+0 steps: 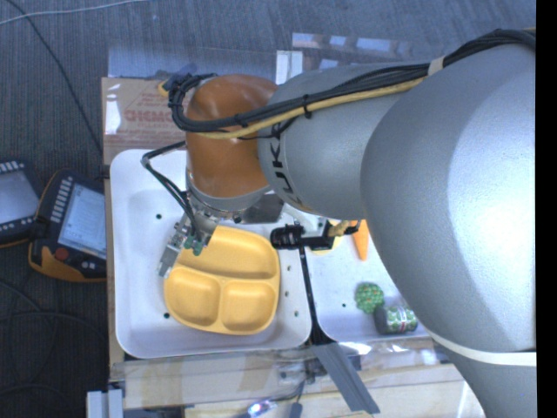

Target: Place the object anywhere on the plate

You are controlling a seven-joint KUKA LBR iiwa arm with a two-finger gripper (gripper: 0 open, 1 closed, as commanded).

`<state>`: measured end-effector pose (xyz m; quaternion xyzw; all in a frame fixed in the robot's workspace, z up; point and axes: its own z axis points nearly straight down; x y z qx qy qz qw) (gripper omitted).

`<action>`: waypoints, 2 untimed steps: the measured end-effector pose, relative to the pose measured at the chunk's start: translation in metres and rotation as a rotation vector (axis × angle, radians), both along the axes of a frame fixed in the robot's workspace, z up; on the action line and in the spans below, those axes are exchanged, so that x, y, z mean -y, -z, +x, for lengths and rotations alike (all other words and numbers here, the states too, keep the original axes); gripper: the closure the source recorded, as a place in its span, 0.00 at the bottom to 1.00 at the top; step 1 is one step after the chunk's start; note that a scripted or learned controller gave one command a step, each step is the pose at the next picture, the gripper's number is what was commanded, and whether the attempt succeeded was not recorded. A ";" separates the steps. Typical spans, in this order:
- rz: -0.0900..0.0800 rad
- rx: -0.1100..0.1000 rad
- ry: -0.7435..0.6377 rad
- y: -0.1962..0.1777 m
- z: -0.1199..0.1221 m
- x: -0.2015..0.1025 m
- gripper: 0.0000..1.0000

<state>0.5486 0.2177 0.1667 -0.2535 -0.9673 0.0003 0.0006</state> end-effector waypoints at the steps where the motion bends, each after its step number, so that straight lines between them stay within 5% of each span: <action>1: 0.000 0.004 -0.280 -0.107 0.000 -0.016 0.00; 2: 0.003 0.001 -0.680 0.019 0.002 -0.016 0.00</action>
